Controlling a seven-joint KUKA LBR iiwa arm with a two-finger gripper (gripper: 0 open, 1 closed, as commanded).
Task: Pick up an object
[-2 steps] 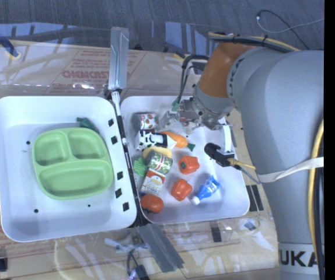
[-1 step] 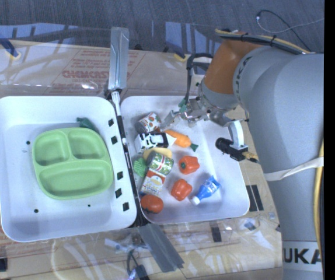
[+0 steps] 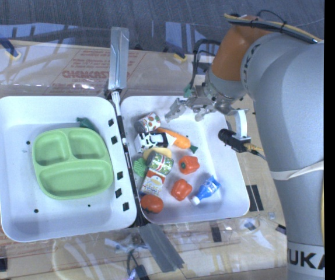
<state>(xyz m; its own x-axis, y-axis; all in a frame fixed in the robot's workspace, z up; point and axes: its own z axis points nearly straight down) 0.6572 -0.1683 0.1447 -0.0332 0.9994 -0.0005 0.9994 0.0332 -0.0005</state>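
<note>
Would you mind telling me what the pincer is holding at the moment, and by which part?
Nothing: the pincer hangs open over the right bin's far edge, apart from the toys.

"UKA" on arm base [image 3: 305, 259], partly cropped

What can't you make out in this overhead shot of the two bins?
- Tool: too small and blurred in the camera view to tell open from shut.
- Dark green thing behind the green tray: mostly hidden by the tray.
- Juice carton: label print too small to read.
- Green leaf-like piece beside the carton: partly covered by it.
- Arm: base cut off by the bottom edge.
</note>
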